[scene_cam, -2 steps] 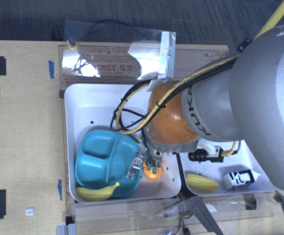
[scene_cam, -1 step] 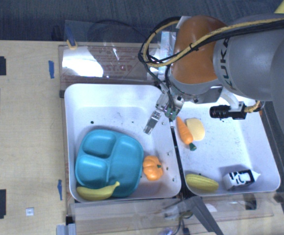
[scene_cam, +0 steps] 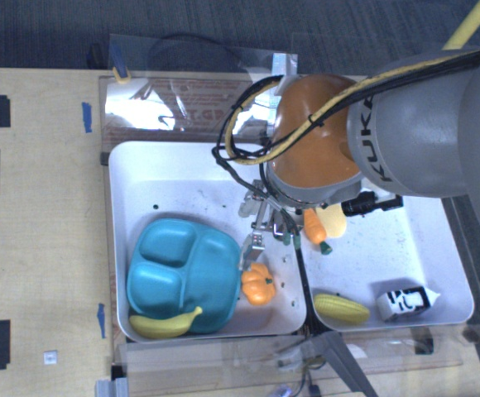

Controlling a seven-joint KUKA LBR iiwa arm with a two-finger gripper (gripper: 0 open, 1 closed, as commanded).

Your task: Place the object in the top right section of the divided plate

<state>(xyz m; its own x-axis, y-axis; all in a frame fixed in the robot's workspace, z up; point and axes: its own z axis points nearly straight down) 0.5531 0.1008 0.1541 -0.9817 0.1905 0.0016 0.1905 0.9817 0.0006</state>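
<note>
Fingers (scene_cam: 255, 251) of the gripper hang just off the right rim of the blue divided plate (scene_cam: 182, 273), and whether they are spread or pressed together cannot be told at this slant; nothing shows clearly between them. A small orange pumpkin (scene_cam: 257, 284) sits directly below the fingertips, just beside the plate's right edge and seemingly touching it, so it lies outside the plate's sections. The arm (scene_cam: 405, 131) comes in from the right of the plate, its orange band (scene_cam: 310, 135) above the wrist, the gripper pointing down and toward the plate.

A yellow banana (scene_cam: 164, 324) lies along the plate's lower rim, touching it. The plate rests in the left bin (scene_cam: 141, 172), near that bin's lower left corner; bare floor lies above the plate. Right of the plate, past the wall between the bins, the right bin (scene_cam: 439, 246) holds an orange carrot (scene_cam: 314, 228) under the wrist, a yellow corn cob (scene_cam: 341, 308) and a black-and-white object (scene_cam: 405, 301), well apart from the plate.
</note>
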